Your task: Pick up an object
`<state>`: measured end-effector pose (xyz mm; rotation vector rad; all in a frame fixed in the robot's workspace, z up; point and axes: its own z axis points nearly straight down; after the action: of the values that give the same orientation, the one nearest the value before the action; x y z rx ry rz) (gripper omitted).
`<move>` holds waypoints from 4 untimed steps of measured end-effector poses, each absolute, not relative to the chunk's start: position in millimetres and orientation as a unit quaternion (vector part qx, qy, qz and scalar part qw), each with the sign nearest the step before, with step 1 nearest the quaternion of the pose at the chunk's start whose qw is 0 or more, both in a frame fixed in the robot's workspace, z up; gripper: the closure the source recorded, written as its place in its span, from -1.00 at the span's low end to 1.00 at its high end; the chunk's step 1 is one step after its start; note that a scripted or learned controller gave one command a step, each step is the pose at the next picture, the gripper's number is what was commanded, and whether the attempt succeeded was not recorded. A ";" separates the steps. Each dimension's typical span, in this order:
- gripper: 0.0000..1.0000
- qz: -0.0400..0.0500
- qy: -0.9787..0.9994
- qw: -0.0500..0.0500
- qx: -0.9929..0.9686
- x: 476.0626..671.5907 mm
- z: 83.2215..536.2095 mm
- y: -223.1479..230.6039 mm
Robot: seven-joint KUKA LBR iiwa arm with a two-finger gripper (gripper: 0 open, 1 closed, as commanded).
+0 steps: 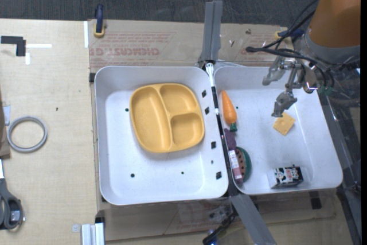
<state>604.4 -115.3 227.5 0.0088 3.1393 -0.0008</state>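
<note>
Risk here is mostly a glancing grasp: the cheese wedge is small, lies flat on the floor of the right bin and looks slick, so I judge that closing slightly off-centre would push it aside or squeeze it out rather than lift it. The tool hangs just above the wedge, at its far-left corner, and whether its jaws are spread or closed cannot be told from this slanted view; nothing is seen in its hold. The wedge sits right of the carrot by the divider and far from the small black-and-white carton at the bin's near edge. The left bin carries a yellow divided plate.
</note>
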 end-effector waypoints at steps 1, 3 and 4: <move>-1.00 0.000 1.000 0.001 0.014 584.8 181.3 -199.0; -1.00 0.000 1.000 0.002 0.031 595.2 166.0 -211.0; -1.00 0.000 0.990 0.003 -0.143 644.0 186.3 -220.9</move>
<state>644.0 -220.9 186.3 -0.4480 3.1028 -0.0015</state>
